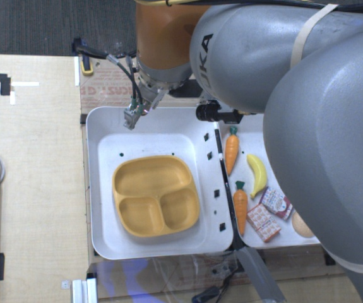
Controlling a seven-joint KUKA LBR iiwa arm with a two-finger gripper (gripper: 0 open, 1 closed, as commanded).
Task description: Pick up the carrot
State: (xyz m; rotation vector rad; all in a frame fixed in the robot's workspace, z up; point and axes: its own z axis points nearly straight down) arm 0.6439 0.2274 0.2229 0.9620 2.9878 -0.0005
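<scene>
Right now my claw [131,117] hangs over the left bin's [99,188] far corner, grip state unclear, while both carrots [232,153] [240,207] lie lengthwise along the right bin's [276,245] left wall, well across the divider.

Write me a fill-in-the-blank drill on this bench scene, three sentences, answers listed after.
1. The yellow divided plate has ____ compartments.
2. The right bin holds ____ carrots, the upper carrot and the lower carrot, which lie along its left wall.
3. The curved yellow fruit beside the carrots is a ____.
The gripper hangs over the far rim of the left bin, away from both carrots.

Missing words: three; two; banana
</scene>
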